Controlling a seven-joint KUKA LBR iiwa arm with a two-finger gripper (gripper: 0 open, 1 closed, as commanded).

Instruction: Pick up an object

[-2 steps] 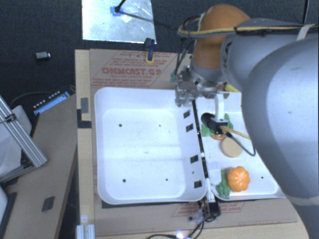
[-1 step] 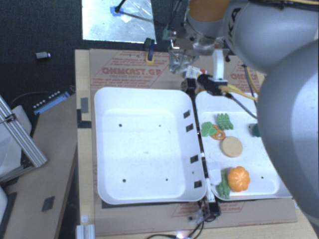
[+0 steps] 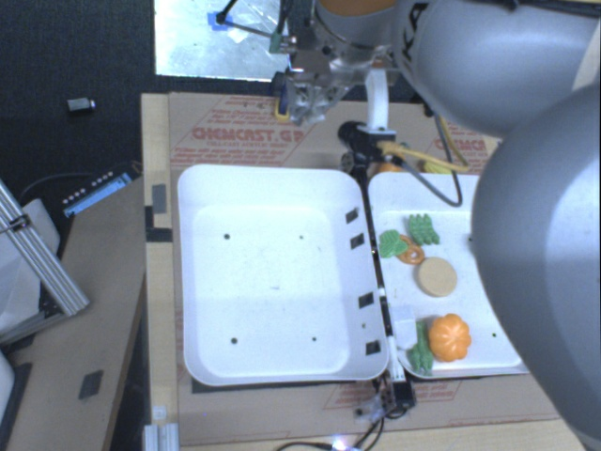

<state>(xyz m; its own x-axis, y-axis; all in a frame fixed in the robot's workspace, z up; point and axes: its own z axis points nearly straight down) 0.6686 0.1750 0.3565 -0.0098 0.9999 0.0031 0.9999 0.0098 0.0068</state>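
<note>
My gripper [image 3: 302, 101] hangs above the cardboard just beyond the far rim of the left bin [image 3: 272, 181]; it looks blurred. The right bin [image 3: 470, 360] holds the objects: a green ridged piece [image 3: 423, 227], a small green and orange piece [image 3: 400, 247], a tan round disc [image 3: 437, 277], an orange pumpkin-like toy [image 3: 450, 336] and a green leafy piece [image 3: 420, 352] beside it. An orange bit [image 3: 389, 167] peeks out at that bin's far left corner. The gripper is well apart from all of them.
The big grey arm [image 3: 526, 111] covers the right side of the view and part of the right bin. The bins' shared rims [image 3: 376, 271] carry black clips. Cardboard [image 3: 244, 134] underlies both bins, with an aluminium rail [image 3: 38, 261] at the left.
</note>
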